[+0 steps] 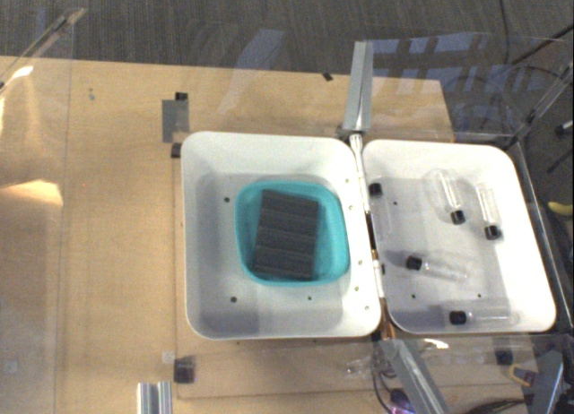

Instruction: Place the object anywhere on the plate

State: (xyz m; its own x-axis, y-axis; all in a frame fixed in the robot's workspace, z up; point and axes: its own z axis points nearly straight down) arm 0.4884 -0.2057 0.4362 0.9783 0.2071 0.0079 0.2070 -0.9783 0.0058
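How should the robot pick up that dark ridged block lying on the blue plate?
Probably from straight above. The dark grey ridged rectangular block lies flat inside the turquoise plate, whose raised rim blocks a sideways approach. Fingers would best close across its two long edges, near the middle, since that is its narrower span. It sits slightly tilted, so the gripper should turn to match.

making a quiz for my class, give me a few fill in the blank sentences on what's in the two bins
1. The dark ridged block lies on the ____ plate.
2. That plate sits in the ____ bin.
3. The clear tubes in the right bin have ____ caps.

Missing words: teal; left; black
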